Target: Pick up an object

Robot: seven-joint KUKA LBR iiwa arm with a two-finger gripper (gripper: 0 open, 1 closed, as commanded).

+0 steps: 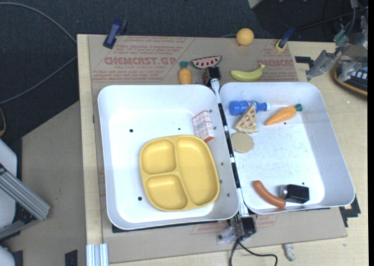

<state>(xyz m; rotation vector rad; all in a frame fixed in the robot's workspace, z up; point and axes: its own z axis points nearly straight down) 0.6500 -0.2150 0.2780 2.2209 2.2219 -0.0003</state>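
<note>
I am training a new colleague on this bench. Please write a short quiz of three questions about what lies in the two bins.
1. True or false: the yellow tray lies in the left bin.
2. Which thing lies beside the sausage in the right bin? A) black block B) carrot C) bottle
3. Fill in: the banana lies ____ the bins, on the board.

Key: 1 true; 2 A; 3 outside.
</note>
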